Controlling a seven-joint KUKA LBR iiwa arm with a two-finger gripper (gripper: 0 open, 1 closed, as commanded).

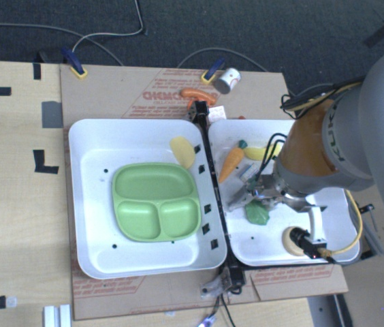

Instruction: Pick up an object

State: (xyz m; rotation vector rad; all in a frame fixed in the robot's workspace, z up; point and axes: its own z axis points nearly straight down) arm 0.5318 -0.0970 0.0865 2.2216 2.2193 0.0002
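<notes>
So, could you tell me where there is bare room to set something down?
Left bin: bare floor left of the green plate and below it in the view. Right bin: crowded around the carrot, green object and gripper.

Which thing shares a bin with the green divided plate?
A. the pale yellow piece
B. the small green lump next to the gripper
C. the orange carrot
A: the pale yellow piece lies just beyond the green plate in the same bin, while the carrot and the green lump lie across the divider in the other bin.
</notes>
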